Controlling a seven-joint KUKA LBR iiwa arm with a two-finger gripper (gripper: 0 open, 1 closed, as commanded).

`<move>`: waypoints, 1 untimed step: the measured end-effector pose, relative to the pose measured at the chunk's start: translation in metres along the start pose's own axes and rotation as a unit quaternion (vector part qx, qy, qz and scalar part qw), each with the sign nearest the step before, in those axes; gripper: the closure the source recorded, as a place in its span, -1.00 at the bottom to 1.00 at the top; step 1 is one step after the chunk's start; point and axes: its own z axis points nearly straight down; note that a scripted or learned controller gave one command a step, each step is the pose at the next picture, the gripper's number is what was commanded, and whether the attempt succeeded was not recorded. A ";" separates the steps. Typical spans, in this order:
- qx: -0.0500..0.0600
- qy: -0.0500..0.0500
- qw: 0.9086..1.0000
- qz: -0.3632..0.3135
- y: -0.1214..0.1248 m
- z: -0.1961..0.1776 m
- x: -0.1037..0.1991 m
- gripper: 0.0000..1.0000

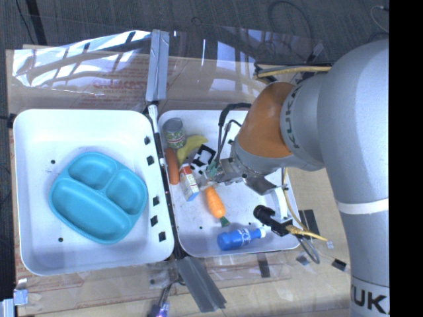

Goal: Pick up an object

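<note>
The arm reaches low into the right bin point(198, 243), its gripper point(215, 170) poised above a carrot point(215, 203) lying beside a blue bottle point(238, 238); whether the fingers are apart cannot be told. A blue tray point(99, 197) occupies the left bin point(33, 243).

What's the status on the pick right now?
Tool low in right bin, grip unclear. Nearest: small box, carrot. Blue bottle, can close by. Blue tray in left bin.
</note>
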 end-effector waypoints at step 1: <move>-0.003 -0.001 0.999 -0.035 0.040 -0.092 0.038 1.00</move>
